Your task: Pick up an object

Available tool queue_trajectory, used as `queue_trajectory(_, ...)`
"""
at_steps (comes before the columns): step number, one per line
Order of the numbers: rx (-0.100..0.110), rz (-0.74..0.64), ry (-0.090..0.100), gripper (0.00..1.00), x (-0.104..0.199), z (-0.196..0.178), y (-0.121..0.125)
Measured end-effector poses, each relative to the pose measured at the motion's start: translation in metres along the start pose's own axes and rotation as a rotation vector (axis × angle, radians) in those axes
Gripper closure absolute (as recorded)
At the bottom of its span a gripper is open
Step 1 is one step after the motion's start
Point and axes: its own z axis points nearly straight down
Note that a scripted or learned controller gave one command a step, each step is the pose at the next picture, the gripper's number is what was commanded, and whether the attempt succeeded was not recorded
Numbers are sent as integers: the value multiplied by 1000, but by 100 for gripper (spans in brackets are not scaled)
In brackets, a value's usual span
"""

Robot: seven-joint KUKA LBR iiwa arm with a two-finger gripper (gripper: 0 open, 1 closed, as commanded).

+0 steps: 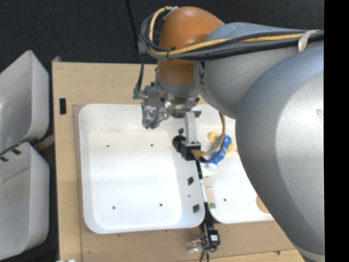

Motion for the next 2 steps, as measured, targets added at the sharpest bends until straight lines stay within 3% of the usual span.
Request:
queue_trajectory(1, 12, 2, -3, 100, 45, -6, 46)
queue_trajectory(2, 16, 4, -6, 100, 74, 9, 73)
